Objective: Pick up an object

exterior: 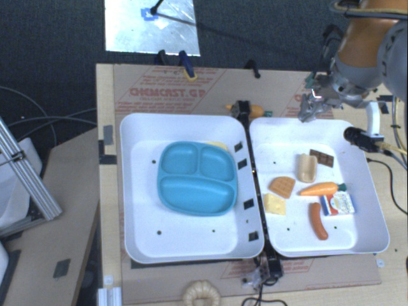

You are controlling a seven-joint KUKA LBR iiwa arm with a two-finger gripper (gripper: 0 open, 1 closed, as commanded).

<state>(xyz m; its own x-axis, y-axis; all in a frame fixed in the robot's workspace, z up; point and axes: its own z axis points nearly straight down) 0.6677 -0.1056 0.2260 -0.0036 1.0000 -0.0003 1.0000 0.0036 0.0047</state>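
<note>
Lengthwise, the carrot (318,189) lies left-right, green tip rightward; end effector (310,112) state unclear.

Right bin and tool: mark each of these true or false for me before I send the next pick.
1. The tool hovers over the right bin's far edge. True.
2. The blue divided plate lies in the right bin. False: it lies in the left bin.
3. The carrot lies between the bread roll and the sausage. True.
4. The tool holds the chocolate piece. False: it lies on the bin floor.
5. The sausage sits on the blue divided plate. False: it lies in the right bin.
</note>
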